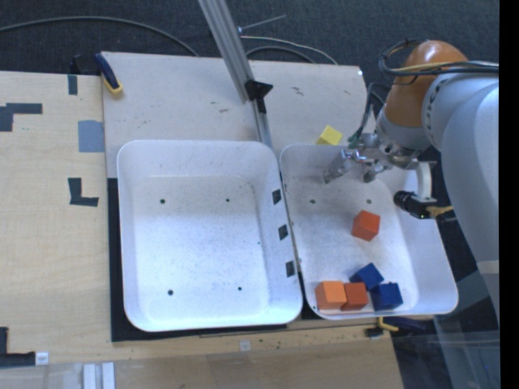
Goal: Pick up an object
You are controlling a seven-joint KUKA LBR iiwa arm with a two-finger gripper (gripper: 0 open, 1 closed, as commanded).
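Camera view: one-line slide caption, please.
Gripper hovers over the right bin's far end; orange blocks and blue blocks lie nearer the front.

The pale wooden bench (49, 241) carries two white bins (134, 217) side by side and a yellow block (330, 135).

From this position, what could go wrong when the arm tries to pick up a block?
1. The gripper sits near the far rim of the right bin, so it might strike the wall on descent.
2. The blue blocks and orange blocks are packed together in the near corner; the jaws may not fit between them.
3. The lone orange block could slide if nudged.
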